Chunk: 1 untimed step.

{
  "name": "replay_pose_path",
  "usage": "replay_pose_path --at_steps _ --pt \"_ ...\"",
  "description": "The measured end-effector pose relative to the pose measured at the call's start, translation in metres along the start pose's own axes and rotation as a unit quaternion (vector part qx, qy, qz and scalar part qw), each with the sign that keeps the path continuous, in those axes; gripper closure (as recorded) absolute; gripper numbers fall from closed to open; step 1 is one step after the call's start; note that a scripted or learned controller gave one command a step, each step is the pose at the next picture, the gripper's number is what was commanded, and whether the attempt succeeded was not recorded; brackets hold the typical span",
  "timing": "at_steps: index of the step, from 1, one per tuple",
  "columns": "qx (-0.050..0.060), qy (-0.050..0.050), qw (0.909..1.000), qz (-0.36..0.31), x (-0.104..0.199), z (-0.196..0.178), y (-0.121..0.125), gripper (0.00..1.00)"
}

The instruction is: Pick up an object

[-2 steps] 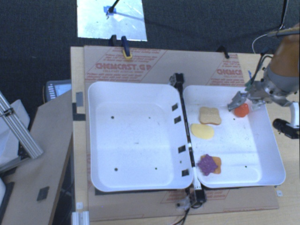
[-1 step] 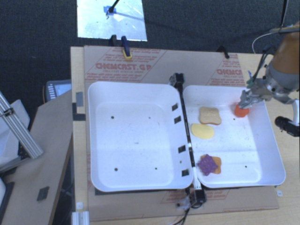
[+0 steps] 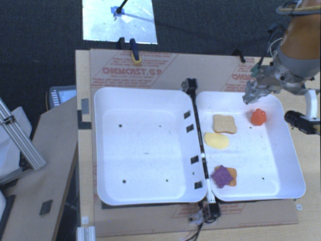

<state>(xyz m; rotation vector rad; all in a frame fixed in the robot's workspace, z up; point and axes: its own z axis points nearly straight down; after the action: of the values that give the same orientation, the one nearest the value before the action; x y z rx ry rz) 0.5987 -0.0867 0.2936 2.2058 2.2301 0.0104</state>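
Your gripper (image 3: 249, 98) hovers over the right bin's (image 3: 288, 149) far edge, whether it grips anything I cannot tell, while the nearby orange toy (image 3: 258, 117) lies unpicked in that bin.

Left bin (image 3: 145, 144) open; 4 items crowd right bin (image 3: 281, 149).

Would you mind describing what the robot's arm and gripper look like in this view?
The arm is a rounded, bulky body with a broad orange band above a grey wrist section. Thin dark cables run along its left side near the wrist. The gripper is a small grey metal assembly, angular and mechanical-looking, with a duller finish than the smooth arm casing. A black part juts out beside the arm at the right edge.
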Motion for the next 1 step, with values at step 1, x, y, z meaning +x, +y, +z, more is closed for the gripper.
replay_pose_path --at_steps 1 --pt "0.0 -0.001 1.0 0.004 -0.0163 -0.1333 -0.0785 1.0"
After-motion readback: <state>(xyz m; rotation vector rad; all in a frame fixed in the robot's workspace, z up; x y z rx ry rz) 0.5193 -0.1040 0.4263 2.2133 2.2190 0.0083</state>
